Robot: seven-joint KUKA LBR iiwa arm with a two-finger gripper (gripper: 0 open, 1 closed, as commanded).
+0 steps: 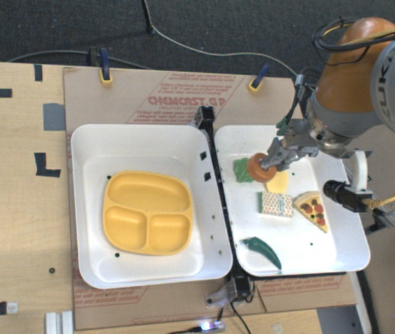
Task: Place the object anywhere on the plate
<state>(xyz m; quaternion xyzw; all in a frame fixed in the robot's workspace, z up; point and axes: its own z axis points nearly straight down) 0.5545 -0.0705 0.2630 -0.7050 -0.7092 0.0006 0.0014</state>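
Observation:
A yellow plate [147, 210] with three compartments lies in the left bin [86, 186]. In the right bin [343, 256], my gripper [278, 160] hangs low over the upper middle. Its tip meets the right side of a round orange-brown piece [258, 168]. A green leafy piece [242, 170] lies just left of that, and a pale yellow cheese-like slice [279, 182] lies under the gripper's tip. The view does not make clear whether the orange piece sits between the gripper's tips.
A patterned small box [275, 204], a pizza slice [313, 209] and a dark green pepper [263, 250] lie in the right bin. The black divider [217, 186] runs between the bins. A black fitting [347, 195] juts from the arm at right.

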